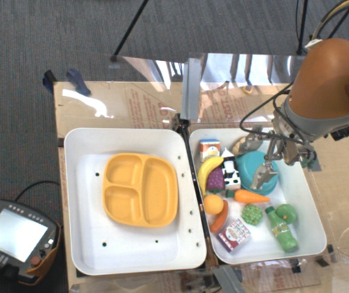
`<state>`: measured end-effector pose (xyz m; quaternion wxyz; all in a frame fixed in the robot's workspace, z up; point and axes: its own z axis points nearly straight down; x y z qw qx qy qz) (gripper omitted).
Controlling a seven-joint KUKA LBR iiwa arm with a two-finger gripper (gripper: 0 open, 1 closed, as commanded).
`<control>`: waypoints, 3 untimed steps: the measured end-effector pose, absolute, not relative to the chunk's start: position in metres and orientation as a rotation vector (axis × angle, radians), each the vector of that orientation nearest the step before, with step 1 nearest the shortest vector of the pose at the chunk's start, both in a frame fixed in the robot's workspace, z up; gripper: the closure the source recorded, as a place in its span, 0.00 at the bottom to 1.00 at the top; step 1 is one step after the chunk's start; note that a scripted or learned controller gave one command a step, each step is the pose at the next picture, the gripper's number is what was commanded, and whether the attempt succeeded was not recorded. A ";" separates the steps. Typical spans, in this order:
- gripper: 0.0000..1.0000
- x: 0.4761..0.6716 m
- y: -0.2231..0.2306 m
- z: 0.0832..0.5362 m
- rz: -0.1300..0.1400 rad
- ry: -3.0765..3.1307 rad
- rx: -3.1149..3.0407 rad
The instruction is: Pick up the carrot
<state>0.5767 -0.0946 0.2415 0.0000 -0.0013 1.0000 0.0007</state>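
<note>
Robot lab; teach pendant [16, 240] on carpet; tripod legs [134, 20].

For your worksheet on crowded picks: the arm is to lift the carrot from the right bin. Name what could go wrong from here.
1. The carrot lies pressed against the teal bowl, so a finger may strike the bowl instead of sliding past the carrot.
2. The gripper hangs over the bowl, not the carrot, so closing here would likely miss.
3. The orange, green ball and cow-patterned block crowd round and may get nudged.
</note>
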 end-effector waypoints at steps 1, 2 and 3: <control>0.00 0.520 -0.124 0.148 0.005 3.111 -0.458; 0.00 0.534 -0.100 0.094 -0.005 3.078 -0.604; 0.00 0.516 -0.144 0.164 -0.002 3.045 -0.753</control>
